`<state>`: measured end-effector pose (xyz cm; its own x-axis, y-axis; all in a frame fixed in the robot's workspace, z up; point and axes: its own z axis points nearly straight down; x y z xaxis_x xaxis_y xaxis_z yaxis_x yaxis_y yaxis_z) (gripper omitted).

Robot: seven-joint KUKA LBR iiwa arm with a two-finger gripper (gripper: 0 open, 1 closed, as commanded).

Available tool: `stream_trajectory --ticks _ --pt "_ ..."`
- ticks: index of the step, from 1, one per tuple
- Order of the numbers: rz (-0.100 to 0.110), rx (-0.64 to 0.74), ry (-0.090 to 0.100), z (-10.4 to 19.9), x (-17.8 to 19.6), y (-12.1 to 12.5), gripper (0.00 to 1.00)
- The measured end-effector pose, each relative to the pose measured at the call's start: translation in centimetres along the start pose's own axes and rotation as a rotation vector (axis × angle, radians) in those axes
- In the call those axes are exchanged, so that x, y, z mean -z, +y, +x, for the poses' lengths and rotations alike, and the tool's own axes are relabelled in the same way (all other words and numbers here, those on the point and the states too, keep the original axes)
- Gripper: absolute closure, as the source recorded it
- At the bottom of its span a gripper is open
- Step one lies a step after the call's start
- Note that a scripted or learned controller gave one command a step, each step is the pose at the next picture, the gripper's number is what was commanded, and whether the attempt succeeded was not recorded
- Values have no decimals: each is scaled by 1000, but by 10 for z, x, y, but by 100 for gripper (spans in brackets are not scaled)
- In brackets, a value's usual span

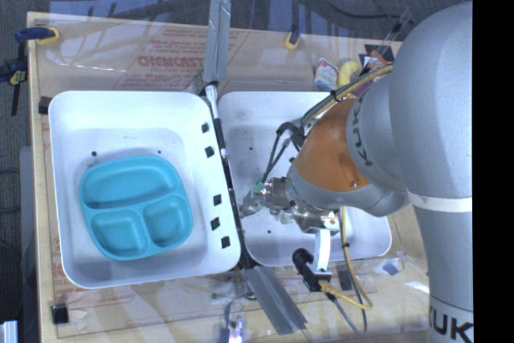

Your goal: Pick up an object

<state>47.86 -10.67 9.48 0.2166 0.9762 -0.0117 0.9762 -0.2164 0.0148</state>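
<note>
- Arm (pixel 377 149) reaches down into the right bin (pixel 241 124); gripper (pixel 269 197) sits low near that bin's left wall
- Claw state – cannot tell; the wrist hides it, and nothing is seen held
- Only clear candidate: blue divided tray (pixel 136 206), flat in the left bin (pixel 64 124)
- Step, as judged: approach or grasp attempt in the right bin – no target visible there
- Next calls for a lift to confirm any catch
</note>
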Motion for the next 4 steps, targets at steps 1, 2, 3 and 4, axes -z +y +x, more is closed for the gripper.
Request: stream_trajectory --ticks 1,2,3,4 --pt "18 84 13 -19 -5 55 0" --pt "18 48 13 -18 -5 116 0" --pt "8 9 1 4 -1 22 0" --pt "20 -253 10 11 141 53 0"
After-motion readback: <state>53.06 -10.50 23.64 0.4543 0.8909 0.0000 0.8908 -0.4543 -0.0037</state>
